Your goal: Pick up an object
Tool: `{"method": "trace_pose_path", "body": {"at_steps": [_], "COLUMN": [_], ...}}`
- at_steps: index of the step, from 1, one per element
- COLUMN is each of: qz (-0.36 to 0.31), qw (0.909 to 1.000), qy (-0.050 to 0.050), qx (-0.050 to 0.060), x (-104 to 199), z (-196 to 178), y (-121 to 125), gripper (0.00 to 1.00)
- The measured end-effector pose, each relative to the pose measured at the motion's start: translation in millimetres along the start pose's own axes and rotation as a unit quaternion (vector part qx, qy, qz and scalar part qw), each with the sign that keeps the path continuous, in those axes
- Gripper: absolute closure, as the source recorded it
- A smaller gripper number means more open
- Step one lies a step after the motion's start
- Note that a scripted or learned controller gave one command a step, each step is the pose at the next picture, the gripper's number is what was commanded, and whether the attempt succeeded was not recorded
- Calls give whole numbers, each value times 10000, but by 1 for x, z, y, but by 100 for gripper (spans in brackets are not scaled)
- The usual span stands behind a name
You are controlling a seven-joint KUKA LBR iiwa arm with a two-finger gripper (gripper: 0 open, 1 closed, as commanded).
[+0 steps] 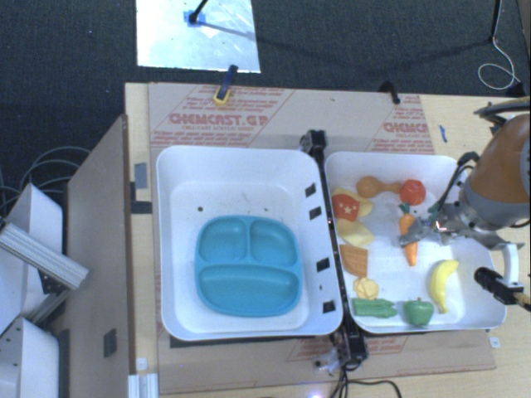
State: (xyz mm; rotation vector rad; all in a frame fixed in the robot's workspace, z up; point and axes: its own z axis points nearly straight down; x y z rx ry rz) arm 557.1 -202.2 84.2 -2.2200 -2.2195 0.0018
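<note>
You've got the pincer (412, 232) down low in the right bin (390, 166), roughly mid-bin, right on top of the carrot (408, 239), and honestly you can't tell whether its fingers are spread or closed since it's too small and blurry there. The carrot lies with its green top toward the tomato (412, 191) just behind it. Your room on that side is tight: along the bin's left wall you have a red piece (346, 206), a pale yellow slice (358, 234), an orange-brown wedge (354, 260) and a small yellow lump (366, 288) stacked in a line toward the near edge. Along the near rim sit a green pod-like thing (374, 308) and a green pepper (419, 311), nearly touching each other. The banana (444, 283) lies near the right corner, well clear of the carrot, with bare white floor between them. A tan drumstick-shaped piece (377, 187) rests close to the far wall. Over in the left bin (178, 222) a blue divided plate (247, 265) sits toward the near side, leaving open floor behind it. The arm (502, 181) hangs over the right rim of the desk (282, 110).
</note>
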Motion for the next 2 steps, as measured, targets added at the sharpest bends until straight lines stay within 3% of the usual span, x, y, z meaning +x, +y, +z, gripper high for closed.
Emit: {"method": "trace_pose_path", "body": {"at_steps": [1,2], "qz": [-8,-76], "qw": [10000,10000], "qy": [-9,11], "qx": [-34,-63], "x": [-1,104], "z": [-11,-72], "y": [3,47], "gripper": [100,100]}}
